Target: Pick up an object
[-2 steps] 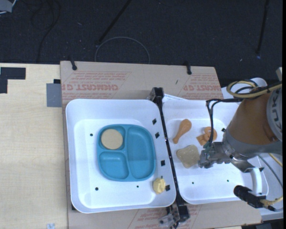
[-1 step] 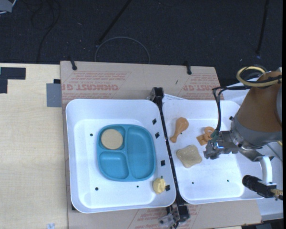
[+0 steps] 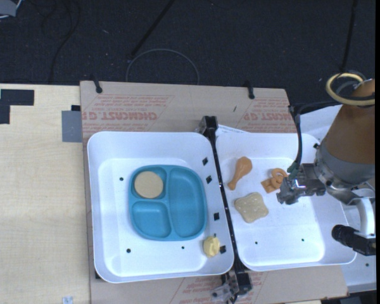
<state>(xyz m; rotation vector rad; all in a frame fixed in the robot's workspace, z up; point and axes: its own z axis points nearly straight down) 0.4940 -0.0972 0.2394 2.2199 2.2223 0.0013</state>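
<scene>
In the right bin [image 3: 285, 249] lie a toy chicken drumstick [image 3: 240, 170], a small orange pretzel-like piece [image 3: 274, 180] and a pale beige square cracker [image 3: 251, 207]. My gripper [image 3: 289, 192] hangs over the right bin, just right of the orange piece and right of the cracker. Nothing shows between its fingers. The left bin [image 3: 111, 252] holds a blue divided plate [image 3: 168, 202] with a round tan cookie [image 3: 148, 184] in its upper-left compartment. A small yellow lump [image 3: 211, 246] rests in the left bin's lower right corner.
A black divider [image 3: 218, 189] separates the two bins. The arm's grey and orange body [image 3: 351, 138] fills the right side above the right bin. Cardboard [image 3: 177, 106] lies under the bins; black cables run behind the bench.
</scene>
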